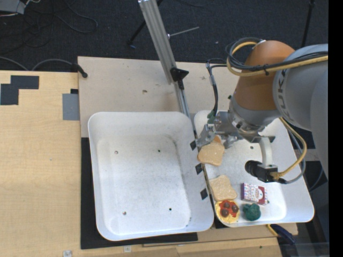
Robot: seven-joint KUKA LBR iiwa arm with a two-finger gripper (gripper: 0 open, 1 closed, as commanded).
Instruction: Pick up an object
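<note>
Claw (213, 139) over right bin (300, 208), near its left edge, closed on toast slice (211, 155). More toast (222, 187), pizza plate (227, 210), broccoli (251, 211) by front edge.

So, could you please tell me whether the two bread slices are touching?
Apart: the camera view shows bare bin floor between the upper bread slice and the lower bread slice.

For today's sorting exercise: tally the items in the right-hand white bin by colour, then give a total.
Tan toast-shaped bread slices: 2
Yellow plate with red pieces: 1
Green round lump: 1
White-and-purple small carton: 1
Total: 5
</note>
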